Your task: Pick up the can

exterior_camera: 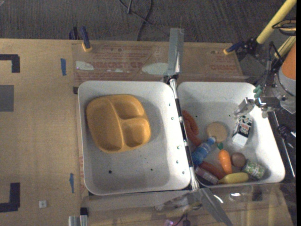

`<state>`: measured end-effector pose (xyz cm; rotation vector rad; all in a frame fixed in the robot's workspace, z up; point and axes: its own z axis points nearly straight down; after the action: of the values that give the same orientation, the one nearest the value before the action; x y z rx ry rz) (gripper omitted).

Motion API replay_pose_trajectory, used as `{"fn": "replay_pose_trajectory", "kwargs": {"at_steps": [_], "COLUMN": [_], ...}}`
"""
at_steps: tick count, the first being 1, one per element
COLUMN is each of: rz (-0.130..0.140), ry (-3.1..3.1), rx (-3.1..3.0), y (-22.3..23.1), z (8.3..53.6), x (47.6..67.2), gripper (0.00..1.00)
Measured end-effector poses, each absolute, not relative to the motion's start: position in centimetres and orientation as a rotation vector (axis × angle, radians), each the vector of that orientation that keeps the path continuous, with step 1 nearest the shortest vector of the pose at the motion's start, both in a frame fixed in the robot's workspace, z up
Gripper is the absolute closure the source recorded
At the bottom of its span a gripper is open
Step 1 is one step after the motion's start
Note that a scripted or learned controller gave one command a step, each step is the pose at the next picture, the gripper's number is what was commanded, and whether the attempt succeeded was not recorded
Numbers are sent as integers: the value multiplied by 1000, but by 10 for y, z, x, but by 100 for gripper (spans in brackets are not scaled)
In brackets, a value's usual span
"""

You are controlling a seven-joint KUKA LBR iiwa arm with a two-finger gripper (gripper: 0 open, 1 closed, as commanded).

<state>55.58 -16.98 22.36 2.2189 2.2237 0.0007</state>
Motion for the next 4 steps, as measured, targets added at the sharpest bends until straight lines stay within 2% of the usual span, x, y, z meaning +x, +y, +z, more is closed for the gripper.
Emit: {"fn": "replay_pose_trajectory", "kwargs": {"at_steps": [1,2,3,4], "rz": [0,11,51,18], "ry": [2199,2350,1888,1463], "rx": [2243,2064,2489,2784], "y": [-212,-212,-208,-192], "z": [157,108,106,89], "x": [561,558,643,591], "gripper": [0,0,0,0]}}
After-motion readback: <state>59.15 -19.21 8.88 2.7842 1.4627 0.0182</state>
